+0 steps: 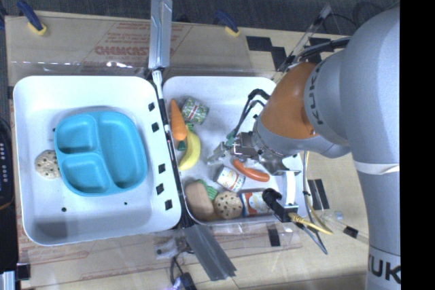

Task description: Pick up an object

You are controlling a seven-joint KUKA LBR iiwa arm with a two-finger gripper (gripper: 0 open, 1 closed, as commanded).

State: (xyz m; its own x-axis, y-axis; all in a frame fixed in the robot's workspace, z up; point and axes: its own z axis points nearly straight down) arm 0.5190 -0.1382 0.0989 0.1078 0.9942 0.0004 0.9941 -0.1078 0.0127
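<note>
My gripper (230,149) is down inside the right bin (224,88), near its middle, under the grey wrist with the orange band. Just left of it lies a yellow banana (191,151). A red sausage (250,171) and a small white can (231,178) lie directly below it, very close. The view does not show anything held. An orange carrot (176,120) and a green can (194,110) lie further up on the left side of this bin.
A brown potato (199,197), a cookie (228,204) and a small labelled pack (253,202) crowd the right bin's near edge. The left bin (27,98) holds a blue divided plate (100,151) and a cookie (46,163) beside it.
</note>
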